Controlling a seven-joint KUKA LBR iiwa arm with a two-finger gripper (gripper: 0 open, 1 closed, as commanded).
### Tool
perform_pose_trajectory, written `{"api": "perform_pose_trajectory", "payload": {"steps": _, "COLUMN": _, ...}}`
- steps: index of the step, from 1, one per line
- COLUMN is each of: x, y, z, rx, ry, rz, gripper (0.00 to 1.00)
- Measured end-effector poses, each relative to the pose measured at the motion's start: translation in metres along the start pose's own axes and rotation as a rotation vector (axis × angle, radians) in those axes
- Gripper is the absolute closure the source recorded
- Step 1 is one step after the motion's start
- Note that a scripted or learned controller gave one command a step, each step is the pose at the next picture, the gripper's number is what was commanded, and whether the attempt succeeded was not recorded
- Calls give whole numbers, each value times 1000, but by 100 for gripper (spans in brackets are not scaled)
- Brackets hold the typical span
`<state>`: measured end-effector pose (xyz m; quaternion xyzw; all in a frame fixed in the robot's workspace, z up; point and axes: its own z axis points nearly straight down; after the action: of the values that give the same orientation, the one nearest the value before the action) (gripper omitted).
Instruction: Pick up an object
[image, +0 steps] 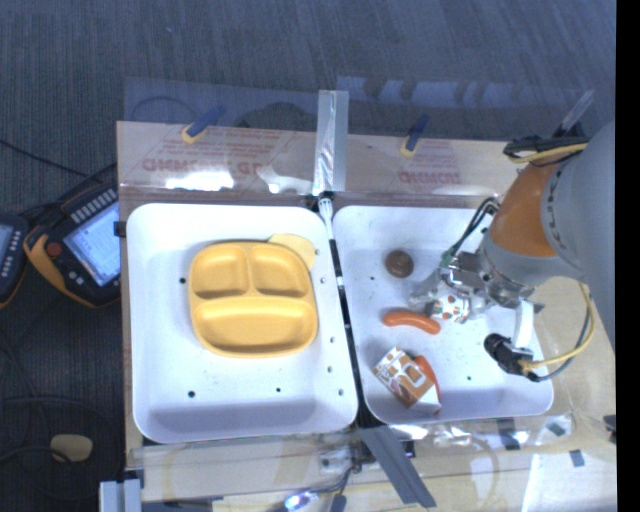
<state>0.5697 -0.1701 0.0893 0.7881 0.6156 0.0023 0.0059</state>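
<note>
In the right bin (520, 395), beside the gripper (452, 300) whose state I cannot tell, the small sausage (411, 320) looks light, smooth and slippery, best pinched across its middle.

Right bin (520, 400) held a brown ball (399, 263) at the far side, an orange sausage (411, 320) lying flat mid-bin, and a brown-white carton (405, 378) tipped over near the front.

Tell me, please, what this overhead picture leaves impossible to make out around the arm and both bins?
- Tool: its tips blur into the white patterned object; contact unclear.
- Pale yellow item: mostly hidden behind the yellow divided tray, camera view.
- Carton: printing too small to read.
</note>
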Motion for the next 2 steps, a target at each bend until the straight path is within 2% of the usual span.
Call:
{"api": "perform_pose_trajectory", "payload": {"steps": 1, "x": -7, "y": -7, "z": 0, "rx": 0, "ry": 2, "rz": -99, "gripper": 0}}
{"api": "perform_pose_trajectory", "payload": {"steps": 2, "x": -9, "y": -25, "z": -1, "rx": -3, "ry": 0, "rz": -171, "gripper": 0}}
